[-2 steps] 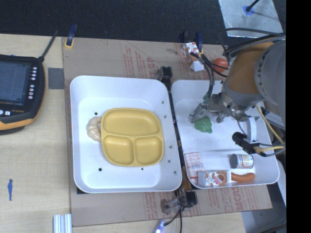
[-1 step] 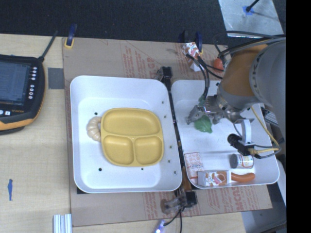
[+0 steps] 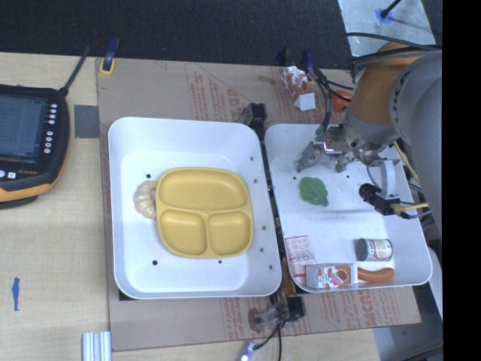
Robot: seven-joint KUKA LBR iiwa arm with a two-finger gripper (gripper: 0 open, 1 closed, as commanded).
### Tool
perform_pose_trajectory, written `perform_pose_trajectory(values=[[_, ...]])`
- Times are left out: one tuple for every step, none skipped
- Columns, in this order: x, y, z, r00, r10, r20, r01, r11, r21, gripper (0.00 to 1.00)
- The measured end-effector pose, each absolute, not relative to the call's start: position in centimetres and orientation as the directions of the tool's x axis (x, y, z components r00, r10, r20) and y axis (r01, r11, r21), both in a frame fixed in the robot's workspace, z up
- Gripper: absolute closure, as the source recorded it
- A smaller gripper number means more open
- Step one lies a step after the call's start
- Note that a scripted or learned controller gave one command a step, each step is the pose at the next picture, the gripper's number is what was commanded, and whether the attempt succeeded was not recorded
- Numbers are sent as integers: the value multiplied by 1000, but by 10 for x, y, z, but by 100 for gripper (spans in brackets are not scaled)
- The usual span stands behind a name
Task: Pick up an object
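A: Where is the thing to pick?

B: The likeliest target is the green leaf (image 3: 314, 192), lying flat on the floor of the right bin (image 3: 421, 239), towards that bin's far-left part. It stands apart from everything else in there.

A: And the gripper (image 3: 325, 156)?

B: It hangs just beyond the leaf, on the far side, and a touch to the right of it. Its metal fingers point down at the bin floor, but I cannot tell whether they are spread or pressed together; nothing shows between them.

A: So which way must it travel?

B: Towards the near edge of the bin and slightly left, then down. The leaf's long axis runs from far-left to near-right, so I judge a pinch across its narrow width would suit best.

A: What else lies around the leaf?

B: Well nearer in the same bin, a small dark jar (image 3: 373, 249) lies on its side, with an orange carrot-like piece (image 3: 376, 274) and a printed packet (image 3: 331, 276) at the near wall. Left of the leaf, in the left bin (image 3: 128, 201), sits a yellow divided tray (image 3: 204, 211) with a pale bread-like item (image 3: 144, 198) touching its left rim.
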State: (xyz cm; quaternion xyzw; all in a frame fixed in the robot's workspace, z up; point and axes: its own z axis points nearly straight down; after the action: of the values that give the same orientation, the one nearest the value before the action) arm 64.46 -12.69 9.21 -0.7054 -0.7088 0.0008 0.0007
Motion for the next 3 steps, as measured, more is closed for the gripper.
perform_pose_trajectory(values=[[627,-115,92,-4,1000,-1,1000,4,-5,0],[609,-112,92,-3,1000,-1,1000,3,-5,0],[622,-116,92,-5,1000,0,1000,5,-3,0]])
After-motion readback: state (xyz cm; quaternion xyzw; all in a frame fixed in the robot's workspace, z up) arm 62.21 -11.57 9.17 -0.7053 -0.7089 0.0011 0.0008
